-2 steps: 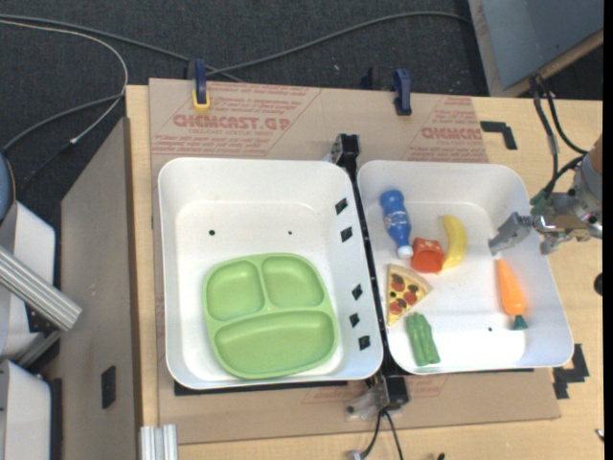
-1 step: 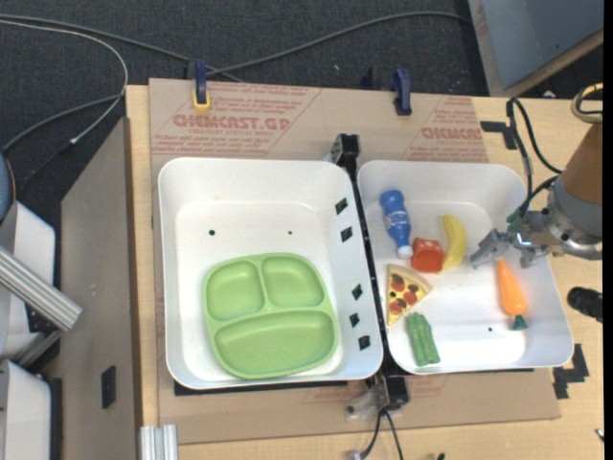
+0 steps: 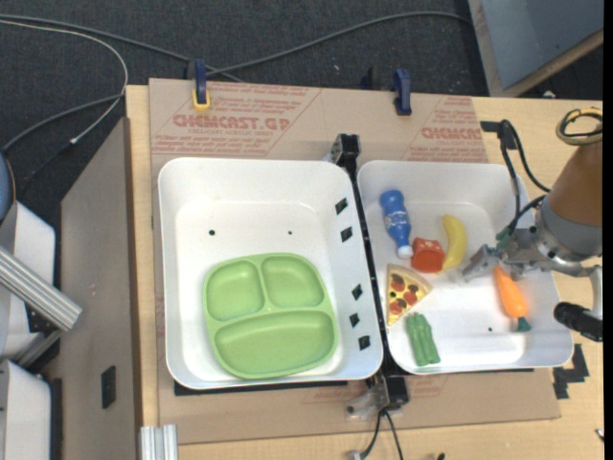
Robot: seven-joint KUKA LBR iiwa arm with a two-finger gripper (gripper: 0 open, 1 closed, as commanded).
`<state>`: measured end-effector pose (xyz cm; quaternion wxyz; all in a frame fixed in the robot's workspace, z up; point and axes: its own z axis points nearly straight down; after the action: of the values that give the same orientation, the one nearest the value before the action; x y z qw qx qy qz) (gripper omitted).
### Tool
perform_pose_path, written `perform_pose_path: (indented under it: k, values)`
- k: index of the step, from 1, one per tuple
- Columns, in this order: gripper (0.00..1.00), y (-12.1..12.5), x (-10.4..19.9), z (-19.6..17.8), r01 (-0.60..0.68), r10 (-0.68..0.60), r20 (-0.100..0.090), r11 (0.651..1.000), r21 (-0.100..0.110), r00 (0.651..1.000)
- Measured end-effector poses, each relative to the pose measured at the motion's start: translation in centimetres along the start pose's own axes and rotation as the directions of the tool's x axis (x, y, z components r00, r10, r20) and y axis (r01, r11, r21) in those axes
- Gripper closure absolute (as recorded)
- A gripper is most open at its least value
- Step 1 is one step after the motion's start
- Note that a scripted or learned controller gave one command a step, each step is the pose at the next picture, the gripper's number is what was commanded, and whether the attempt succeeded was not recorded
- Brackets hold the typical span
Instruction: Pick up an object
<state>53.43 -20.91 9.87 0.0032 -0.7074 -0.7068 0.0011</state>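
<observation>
A brown cardboard-covered bench stands on a dark carpeted floor, with black cables trailing across it and two blue clamps at the bench's far edge. Two shallow white bins sit side by side on it. The left bin holds one green divided plate. The right bin holds six small things: one blue bottle, one banana, one red toy touching the bottle's cap end, one pizza slice, one green vegetable piece just below the pizza slice, and one orange carrot near the right wall. The arm enters from the right, its orange band at the frame's edge, wrist bent down over the right bin. The gripper is low, beside the carrot's upper end and right of the banana; whether it is released or clenched cannot be told.
</observation>
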Motion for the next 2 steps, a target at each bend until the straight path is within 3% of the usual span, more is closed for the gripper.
perform_pose_path:
  k: [1, 2]
  values:
    - [0.00, 0.0, 0.0, 1.5, 0.001, -0.001, 0.001, 1.000, -0.002, 1.000]
    - [1.00, 0.1, 0.1, 0.3, 0.002, -0.002, 0.001, 1.000, -0.006, 1.000]
